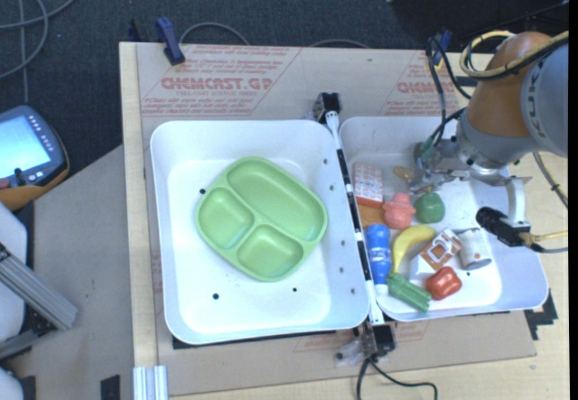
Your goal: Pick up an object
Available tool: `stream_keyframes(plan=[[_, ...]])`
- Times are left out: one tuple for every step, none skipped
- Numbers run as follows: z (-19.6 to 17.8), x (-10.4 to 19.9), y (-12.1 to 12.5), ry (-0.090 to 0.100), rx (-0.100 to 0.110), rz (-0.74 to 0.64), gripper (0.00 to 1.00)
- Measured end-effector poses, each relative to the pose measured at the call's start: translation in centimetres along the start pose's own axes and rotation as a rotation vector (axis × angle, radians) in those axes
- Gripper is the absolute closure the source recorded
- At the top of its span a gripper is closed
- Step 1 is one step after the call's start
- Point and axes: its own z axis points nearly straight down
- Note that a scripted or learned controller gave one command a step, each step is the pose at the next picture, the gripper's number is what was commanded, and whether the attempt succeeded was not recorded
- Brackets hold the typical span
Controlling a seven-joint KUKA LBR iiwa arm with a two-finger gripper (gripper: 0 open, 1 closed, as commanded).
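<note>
Arm (519, 91) cut off at the right edge, grey with an orange band, reaching over the right bin (519, 285). Jaws (433, 168) low above the bin's upper middle, blurred among metal parts; impossible to tell whether open or closed, nothing visibly between them. Just below and touching each other: a pink lumpy toy (398, 208) and a round green ball (430, 207). Further down, a curved yellow banana (411, 243), smooth plastic, beside a blue bottle (378, 252) lying along the bin's left wall. A small orange-and-white packet (368, 183) near the wall, print too small to read. A red pepper-like piece (443, 283), a green cylinder (408, 293) and a boxy orange-white item (440, 250) crowded at the lower end, shapes partly overlapping and hard to separate. In the left bin (181, 299), a glossy light-green divided tray (262, 218) with three compartments, tilted diagonally. Both bins shallow, white, on a cardboard-covered counter (226, 82).
</note>
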Motion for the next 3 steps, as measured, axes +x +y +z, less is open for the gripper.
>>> stream_keyframes(plan=[[1.1,3.6,3.7,0.001,0.004,-0.005,1.00],[-5.8,3.0,-4.0,0.004,0.007,0.003,1.00],[-5.5,3.0,-3.7,0.003,0.005,0.000,0.00]])
